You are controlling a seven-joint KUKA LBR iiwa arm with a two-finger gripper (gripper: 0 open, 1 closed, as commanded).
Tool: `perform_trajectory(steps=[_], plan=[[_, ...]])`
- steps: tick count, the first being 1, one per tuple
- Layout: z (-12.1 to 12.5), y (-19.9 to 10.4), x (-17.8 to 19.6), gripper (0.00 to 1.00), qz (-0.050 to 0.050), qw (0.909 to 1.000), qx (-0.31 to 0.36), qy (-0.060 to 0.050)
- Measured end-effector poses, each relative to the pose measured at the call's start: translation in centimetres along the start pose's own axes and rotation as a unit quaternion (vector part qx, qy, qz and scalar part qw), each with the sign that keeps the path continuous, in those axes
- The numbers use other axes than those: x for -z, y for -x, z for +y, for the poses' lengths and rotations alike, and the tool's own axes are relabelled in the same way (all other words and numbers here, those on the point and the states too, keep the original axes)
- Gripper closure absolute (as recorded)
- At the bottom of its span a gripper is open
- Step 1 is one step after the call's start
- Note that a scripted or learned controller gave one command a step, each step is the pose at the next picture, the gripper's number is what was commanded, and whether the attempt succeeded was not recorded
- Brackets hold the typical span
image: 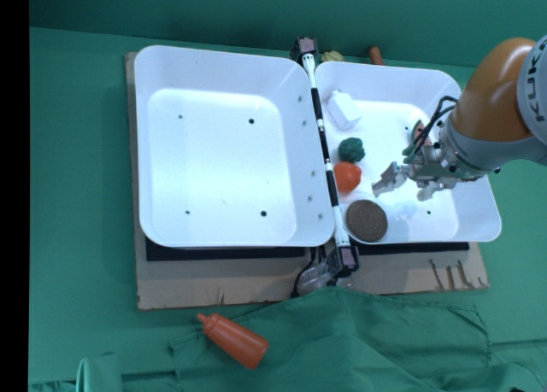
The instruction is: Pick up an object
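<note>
Covering green cloth (77, 168), cardboard sheet (171, 292) under white bins (222, 57).

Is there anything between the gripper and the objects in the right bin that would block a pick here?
Nothing visible does. The gripper hangs over the right bin, with bare bin floor between it and the orange object, the green object and the brown disc. The white block lies farther back.

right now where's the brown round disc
In the camera view the brown disc lies in the right bin, at its near left corner by the divider, just below the orange object.
</note>
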State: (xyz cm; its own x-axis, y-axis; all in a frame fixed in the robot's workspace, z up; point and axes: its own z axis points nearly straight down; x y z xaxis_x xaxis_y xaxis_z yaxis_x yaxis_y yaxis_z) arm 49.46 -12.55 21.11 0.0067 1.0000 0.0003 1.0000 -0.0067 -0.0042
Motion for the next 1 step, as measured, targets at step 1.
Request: perform_trajectory(steps=[1], plan=[[-2.76,-1.11,6.46,0.00,-0.001,1.0000,0.002,0.007]])
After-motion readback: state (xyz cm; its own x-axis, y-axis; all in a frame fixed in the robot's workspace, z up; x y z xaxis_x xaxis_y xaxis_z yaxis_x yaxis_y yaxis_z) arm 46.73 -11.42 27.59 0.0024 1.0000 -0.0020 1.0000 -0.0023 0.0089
